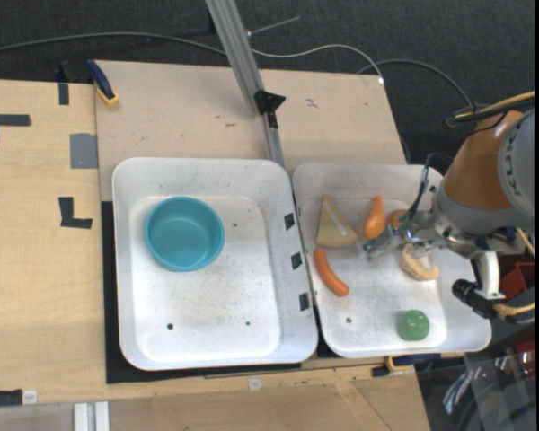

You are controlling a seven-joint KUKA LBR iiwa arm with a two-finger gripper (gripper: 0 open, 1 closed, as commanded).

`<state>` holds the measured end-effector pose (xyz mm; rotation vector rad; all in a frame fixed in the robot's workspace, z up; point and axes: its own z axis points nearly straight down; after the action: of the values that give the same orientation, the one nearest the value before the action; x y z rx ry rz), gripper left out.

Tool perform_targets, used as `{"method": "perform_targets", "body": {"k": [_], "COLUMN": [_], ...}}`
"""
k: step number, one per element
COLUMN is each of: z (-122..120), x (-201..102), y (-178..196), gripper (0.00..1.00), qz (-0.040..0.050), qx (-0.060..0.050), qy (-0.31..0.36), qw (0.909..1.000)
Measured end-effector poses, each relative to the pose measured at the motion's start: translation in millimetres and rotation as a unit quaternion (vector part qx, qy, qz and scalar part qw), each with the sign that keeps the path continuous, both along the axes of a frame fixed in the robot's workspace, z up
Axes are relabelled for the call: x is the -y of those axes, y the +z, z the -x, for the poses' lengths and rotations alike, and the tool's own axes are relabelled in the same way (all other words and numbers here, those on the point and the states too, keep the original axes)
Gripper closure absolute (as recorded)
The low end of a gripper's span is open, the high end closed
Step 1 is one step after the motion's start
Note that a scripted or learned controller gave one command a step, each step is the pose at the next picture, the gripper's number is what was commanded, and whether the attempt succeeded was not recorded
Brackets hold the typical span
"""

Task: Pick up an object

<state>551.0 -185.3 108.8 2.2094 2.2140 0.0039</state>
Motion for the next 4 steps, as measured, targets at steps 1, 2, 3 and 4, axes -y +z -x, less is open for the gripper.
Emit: {"method": "perform_targets", "body": {"k": [1, 2, 3, 4], "z": [0, 2, 2, -7], "x": [-1, -9, -9, -8], "y": [11, 57, 120, 166], "gripper": [1.0, 1.0, 1.0, 1.0], "qz": [-0.0007, -0.0038, -0.0032, -0.0031], "qx": [0.0, -0.005, -0.003, -0.004], "qy": [0.001, 0.0, 0.0, 0.0], "qw": [1.0, 1.0, 1.0, 1.0]}}
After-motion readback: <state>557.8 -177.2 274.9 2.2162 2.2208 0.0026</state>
